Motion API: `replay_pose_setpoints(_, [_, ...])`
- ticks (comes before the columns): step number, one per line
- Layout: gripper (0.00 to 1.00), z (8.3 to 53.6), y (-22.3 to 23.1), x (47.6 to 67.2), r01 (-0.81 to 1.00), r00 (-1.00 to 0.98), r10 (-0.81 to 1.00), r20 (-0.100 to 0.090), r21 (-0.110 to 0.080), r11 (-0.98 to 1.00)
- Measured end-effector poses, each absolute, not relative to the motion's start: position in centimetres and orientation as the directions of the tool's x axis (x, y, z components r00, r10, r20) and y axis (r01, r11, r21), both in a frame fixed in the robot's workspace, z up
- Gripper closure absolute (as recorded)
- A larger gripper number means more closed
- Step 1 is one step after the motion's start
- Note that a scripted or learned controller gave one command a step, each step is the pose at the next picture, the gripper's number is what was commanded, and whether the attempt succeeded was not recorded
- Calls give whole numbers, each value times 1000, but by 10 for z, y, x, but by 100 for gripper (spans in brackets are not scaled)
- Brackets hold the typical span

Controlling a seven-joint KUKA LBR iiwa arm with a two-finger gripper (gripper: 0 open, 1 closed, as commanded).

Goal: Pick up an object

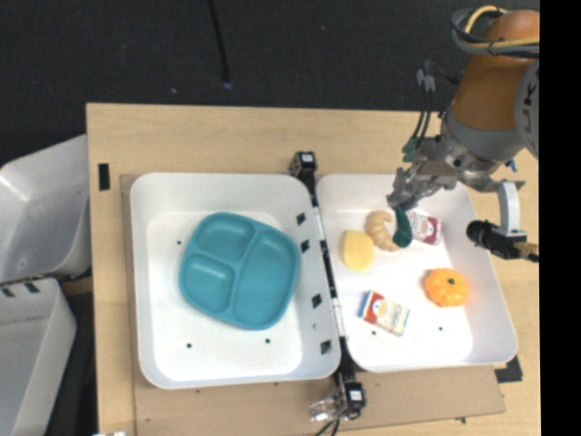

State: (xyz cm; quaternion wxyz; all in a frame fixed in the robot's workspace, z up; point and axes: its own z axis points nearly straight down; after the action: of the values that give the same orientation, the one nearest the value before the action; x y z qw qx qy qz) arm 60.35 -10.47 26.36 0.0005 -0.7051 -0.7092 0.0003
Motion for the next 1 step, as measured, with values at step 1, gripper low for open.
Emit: replay_pose_setpoints(1, [100, 248, -56, 617, 1000, -6, 1000, 1, -2, 6])
